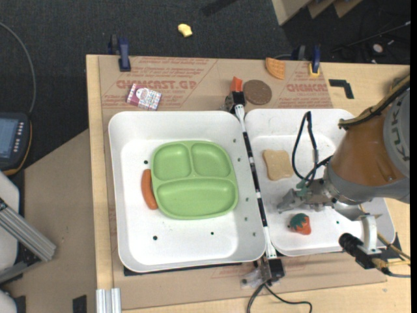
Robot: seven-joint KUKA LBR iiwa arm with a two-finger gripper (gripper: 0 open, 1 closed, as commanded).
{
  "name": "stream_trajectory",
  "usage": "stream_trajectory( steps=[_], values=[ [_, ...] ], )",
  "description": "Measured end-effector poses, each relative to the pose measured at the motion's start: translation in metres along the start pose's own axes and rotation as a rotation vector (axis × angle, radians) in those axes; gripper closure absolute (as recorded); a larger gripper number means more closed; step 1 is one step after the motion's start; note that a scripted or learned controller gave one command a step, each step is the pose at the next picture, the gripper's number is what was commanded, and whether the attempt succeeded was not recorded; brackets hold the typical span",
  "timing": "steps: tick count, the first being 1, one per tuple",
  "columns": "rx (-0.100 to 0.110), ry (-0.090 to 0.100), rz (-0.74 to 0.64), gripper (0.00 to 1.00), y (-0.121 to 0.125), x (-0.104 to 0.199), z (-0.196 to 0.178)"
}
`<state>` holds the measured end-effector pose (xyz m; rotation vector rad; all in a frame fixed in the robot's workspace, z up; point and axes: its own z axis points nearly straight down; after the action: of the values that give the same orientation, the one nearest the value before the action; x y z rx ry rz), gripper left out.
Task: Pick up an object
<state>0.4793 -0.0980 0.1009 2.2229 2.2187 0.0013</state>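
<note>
Nearest the camera, along the front edge of the bench [195,291]: a tangle of cables and a clamp at the seam between the bins. In the right bin [326,248], a small red-and-green toy strawberry [300,223] on the floor, just below the gripper [296,197]. Gripper low over that bin, nothing visible between its tips; how wide apart, impossible to tell. Beyond it, a slice of toast [278,164], flat, well apart from the strawberry. In the left bin [130,175], a green divided plate [193,179] with an orange sausage [148,189] touching its left edge. Farther back, on the cardboard: a brown disc [257,92], an orange wedge [275,68], a pink packet [143,96].
</note>
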Motion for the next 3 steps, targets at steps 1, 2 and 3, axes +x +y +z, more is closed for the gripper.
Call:
stream_trajectory(
  steps=[1,2,3],
  values=[
    [-0.006,-0.005,0.000,0.00,0.061,-0.058,-0.007],
    [0.008,0.004,-0.004,0.00,0.009,0.001,0.018],
    [0.003,0.000,0.000,0.00,-0.001,-0.020,0.016]
  ],
)
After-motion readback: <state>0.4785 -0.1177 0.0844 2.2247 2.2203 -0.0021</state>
